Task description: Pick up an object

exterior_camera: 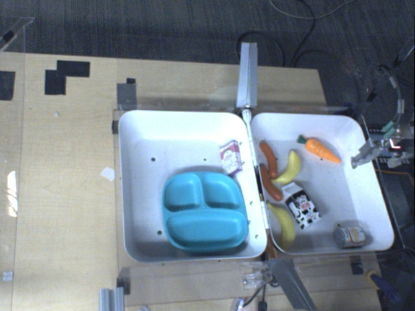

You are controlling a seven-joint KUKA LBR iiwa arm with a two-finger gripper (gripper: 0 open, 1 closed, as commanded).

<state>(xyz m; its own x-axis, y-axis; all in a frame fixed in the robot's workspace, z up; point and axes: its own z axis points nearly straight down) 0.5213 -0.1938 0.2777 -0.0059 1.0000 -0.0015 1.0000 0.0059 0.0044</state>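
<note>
End effector (363, 155) at right bin (379, 203) right rim, above it; finger state cannot tell, nothing seen in grasp. Right bin: carrot (321, 149), two bananas (291, 166), sausages (269, 159), cow toy (302, 207), grey can (350, 236). Left bin (139, 173): blue tray (204, 210), packet (231, 157).

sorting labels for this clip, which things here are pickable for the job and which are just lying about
For the job:
carrot
two bananas
two sausages
black-and-white box
grey round thing
small packet
blue divided tray
tool

Lying about:
black tape patches
cable
metal post
</note>
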